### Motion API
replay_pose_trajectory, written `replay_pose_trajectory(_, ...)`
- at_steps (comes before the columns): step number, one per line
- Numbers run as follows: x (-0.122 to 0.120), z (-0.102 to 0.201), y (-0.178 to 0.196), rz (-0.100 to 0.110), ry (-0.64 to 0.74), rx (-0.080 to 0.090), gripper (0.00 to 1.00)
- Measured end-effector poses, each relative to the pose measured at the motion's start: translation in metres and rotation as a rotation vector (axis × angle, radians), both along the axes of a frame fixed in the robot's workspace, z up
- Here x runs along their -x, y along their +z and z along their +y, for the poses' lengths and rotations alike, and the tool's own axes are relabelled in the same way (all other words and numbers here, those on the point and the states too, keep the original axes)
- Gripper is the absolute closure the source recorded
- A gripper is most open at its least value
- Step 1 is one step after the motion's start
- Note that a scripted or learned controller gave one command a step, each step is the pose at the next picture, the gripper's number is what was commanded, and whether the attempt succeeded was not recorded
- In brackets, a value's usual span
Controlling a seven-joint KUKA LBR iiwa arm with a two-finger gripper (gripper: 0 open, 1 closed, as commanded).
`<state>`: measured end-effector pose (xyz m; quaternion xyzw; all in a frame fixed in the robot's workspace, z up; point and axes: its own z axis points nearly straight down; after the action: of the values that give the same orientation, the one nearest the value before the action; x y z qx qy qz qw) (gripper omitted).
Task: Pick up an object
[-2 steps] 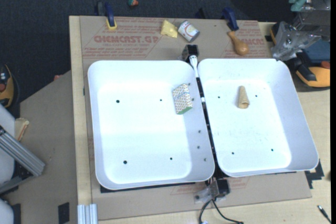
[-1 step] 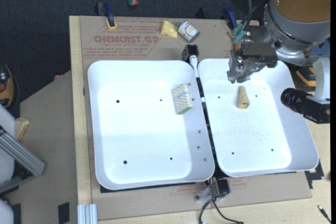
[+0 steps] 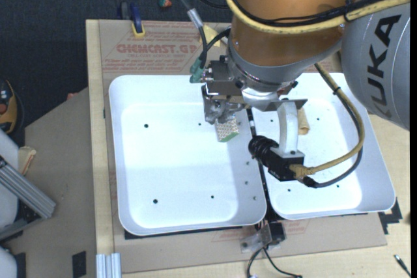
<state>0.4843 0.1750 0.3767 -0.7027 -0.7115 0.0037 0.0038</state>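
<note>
Presently the gripper (image 3: 223, 115) is seen over the right part of the left bin (image 3: 163, 159), near the divide; a small pale patterned object (image 3: 227, 131) sits between its fingertips, so the fingers are judged clamped on it. A tan piece (image 3: 302, 122) lies in the right bin (image 3: 352, 172). Lift stage is judged in hand; a straight, steady raise is called for next, grip unconfirmed.

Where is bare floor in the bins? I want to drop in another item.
The left bin is bare across its left and front floor. Its back right corner is crowded by the gripper and a small patterned object. The right bin is largely covered by the arm and cable.
</note>
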Motion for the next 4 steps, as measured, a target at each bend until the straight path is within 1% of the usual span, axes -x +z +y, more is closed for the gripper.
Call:
replay_pose_trajectory(1, 0.008, -0.076, -0.146, 0.008, -0.022, 0.007, 1.0)
replay_pose_trajectory(2, 0.005, 0.015, -0.041, -0.021, -0.002, -0.008, 1.0)
replay_pose_trajectory(3, -0.016, 0.052, 0.096, -0.029, -0.008, -0.009, 1.0)
replay_pose_trajectory(4, -0.006, -0.048, 0.032, -0.002, -0.023, 0.004, 1.0)
